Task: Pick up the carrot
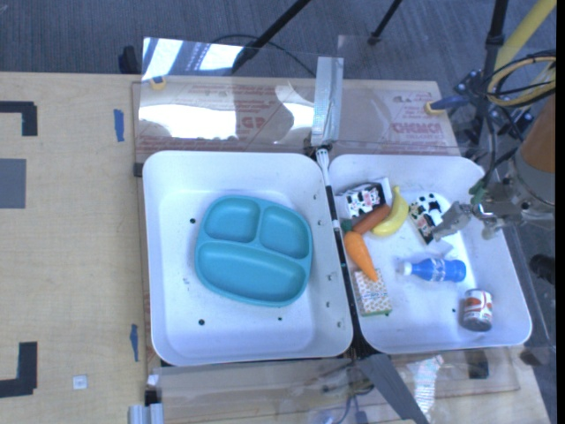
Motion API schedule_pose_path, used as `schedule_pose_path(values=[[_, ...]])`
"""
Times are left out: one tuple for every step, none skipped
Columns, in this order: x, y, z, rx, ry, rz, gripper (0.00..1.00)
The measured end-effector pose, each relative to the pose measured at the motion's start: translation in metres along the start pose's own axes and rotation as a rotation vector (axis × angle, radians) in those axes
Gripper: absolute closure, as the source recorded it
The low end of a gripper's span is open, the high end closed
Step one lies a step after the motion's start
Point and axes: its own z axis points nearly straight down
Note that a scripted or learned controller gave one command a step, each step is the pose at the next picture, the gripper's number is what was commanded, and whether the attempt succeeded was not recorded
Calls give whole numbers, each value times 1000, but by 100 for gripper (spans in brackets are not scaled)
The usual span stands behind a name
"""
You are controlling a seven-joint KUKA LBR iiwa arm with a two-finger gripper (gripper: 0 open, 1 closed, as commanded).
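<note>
In the right bin [503, 325], the carrot [360, 253] lies against the left wall, between a banana [393, 216] and a snack packet [372, 293]. The claw [459, 219] hovers well apart; its opening cannot be told.

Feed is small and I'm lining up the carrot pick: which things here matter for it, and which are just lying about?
For the job:
- long orange carrot, at the right bin's left wall
- tool, by that bin's right edge

Lying about:
- yellow banana
- blue plastic bottle
- red-and-white can
- flat printed packet
- two black-and-white cow-patterned items
- blue divided plate, left bin
</note>
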Motion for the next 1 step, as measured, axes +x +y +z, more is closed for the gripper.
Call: schedule_pose_path(values=[[61,7,103,-3,-2,-118,0]])
